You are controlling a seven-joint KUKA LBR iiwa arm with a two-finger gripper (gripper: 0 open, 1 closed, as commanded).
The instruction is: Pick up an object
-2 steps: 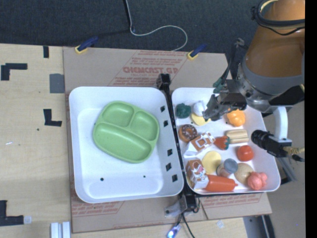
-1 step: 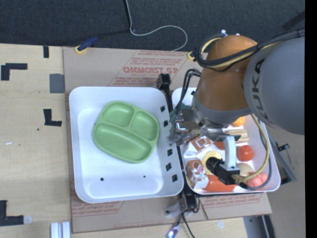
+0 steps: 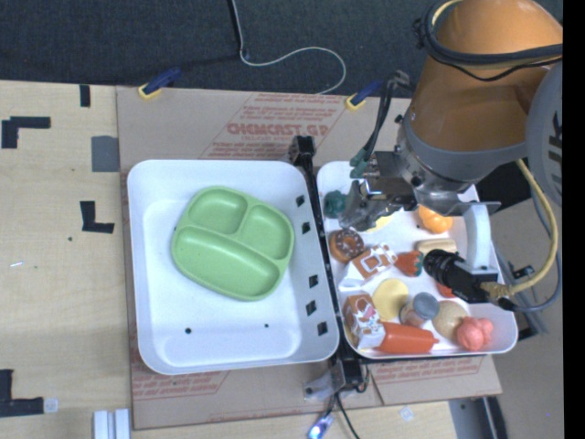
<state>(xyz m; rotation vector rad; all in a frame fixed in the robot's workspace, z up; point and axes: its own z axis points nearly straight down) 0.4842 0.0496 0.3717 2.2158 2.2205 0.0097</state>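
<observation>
Camera view: one green plate [image 3: 233, 242] at nine o'clock; one carrot [image 3: 406, 338], one pink ball [image 3: 475, 333]; my pincer [image 3: 363, 204], width unclear.

Cardboard sheet [image 3: 274, 126] covers a wooden bench [image 3: 55, 273]; dark carpet [image 3: 110, 16] lies beyond.

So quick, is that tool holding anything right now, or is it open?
Tool: cannot be told. It sits low over the right bin, at the toy pile's upper left edge.

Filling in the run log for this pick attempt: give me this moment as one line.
arm: over right bin | pincer: low at bin's upper-left corner, among toys | grasp: none seen | green plate: left bin
</observation>
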